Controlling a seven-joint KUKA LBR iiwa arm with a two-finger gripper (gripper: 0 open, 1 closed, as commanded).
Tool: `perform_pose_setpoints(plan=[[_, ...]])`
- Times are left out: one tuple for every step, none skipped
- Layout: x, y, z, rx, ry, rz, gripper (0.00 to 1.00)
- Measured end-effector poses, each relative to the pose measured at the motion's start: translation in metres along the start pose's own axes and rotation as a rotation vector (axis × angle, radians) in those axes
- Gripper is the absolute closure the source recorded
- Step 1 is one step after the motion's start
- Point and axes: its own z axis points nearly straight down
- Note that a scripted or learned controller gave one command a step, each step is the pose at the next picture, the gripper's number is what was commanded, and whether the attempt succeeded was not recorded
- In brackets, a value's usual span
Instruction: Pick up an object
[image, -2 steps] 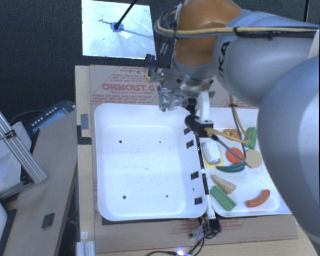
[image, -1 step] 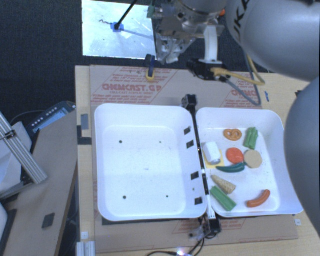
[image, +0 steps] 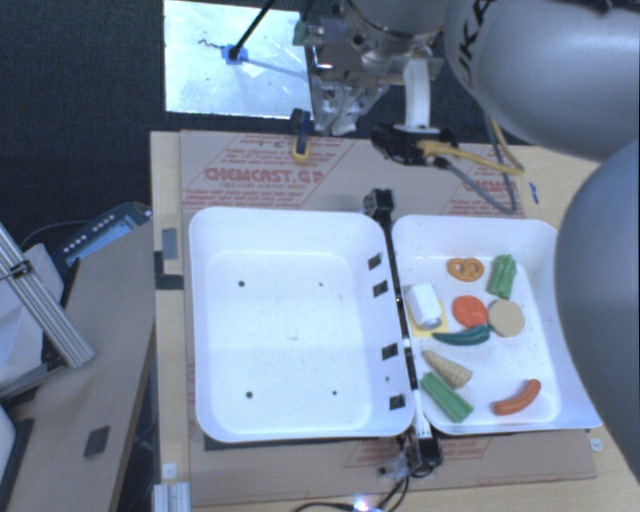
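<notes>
The right bin (image: 545, 235) holds several toy foods. Among them are a pretzel (image: 465, 268), a green ridged piece (image: 501, 276), a white block (image: 424, 303), a red round piece (image: 469, 310), a tan disc (image: 506, 318), a dark green curved pod (image: 462, 337), a cream cone (image: 447, 369), a green stick (image: 445, 397) and an orange sausage (image: 516, 397). My gripper (image: 335, 118) hangs high at the top of the view, beyond the far edge of the bins and above the cardboard. Nothing shows in its grasp.
The left bin (image: 200, 300) lies beside the right one, joined by a black-clipped divider (image: 390, 300). Both rest on a cardboard sheet (image: 250, 170). Cables (image: 470, 160) trail behind the right bin. The arm's grey bulk (image: 600, 250) overhangs the right side.
</notes>
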Motion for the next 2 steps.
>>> perform_pose_setpoints(plan=[[-0.007, 0.0, 0.026, 0.001, -0.001, 0.005, 1.0], [0.057, -0.031, 0.114, 0.009, 0.0, -0.004, 1.0]])
